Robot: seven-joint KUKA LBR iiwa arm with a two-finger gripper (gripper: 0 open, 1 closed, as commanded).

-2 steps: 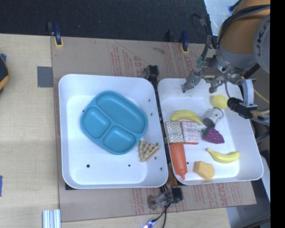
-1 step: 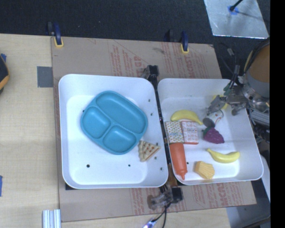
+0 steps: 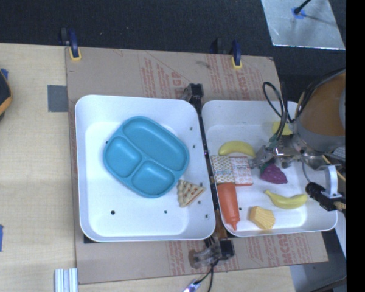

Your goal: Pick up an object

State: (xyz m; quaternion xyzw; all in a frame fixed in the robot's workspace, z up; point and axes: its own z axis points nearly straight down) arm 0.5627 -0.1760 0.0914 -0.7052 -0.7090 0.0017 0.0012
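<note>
We see the gripper (image 3: pixel 269 157) low in the right bin (image 3: pixel 328 224), just above a purple toy (image 3: pixel 272 174); whether its fingers are open or closed we cannot tell. Near it lie a banana (image 3: pixel 236 148), a second banana (image 3: pixel 287 199), a patterned packet (image 3: pixel 231 170), an orange bottle (image 3: pixel 228 204) and a yellow wedge (image 3: pixel 261 217). The left bin (image 3: pixel 88 224) holds a blue divided plate (image 3: pixel 146 156) and a waffle-patterned wedge (image 3: pixel 189 192)

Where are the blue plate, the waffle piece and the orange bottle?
Blue plate (image 3: pixel 146 156): camera view, centre divider.
Waffle piece (image 3: pixel 189 192): camera view, its middle.
Orange bottle (image 3: pixel 228 204): camera view, mid-body.
</note>
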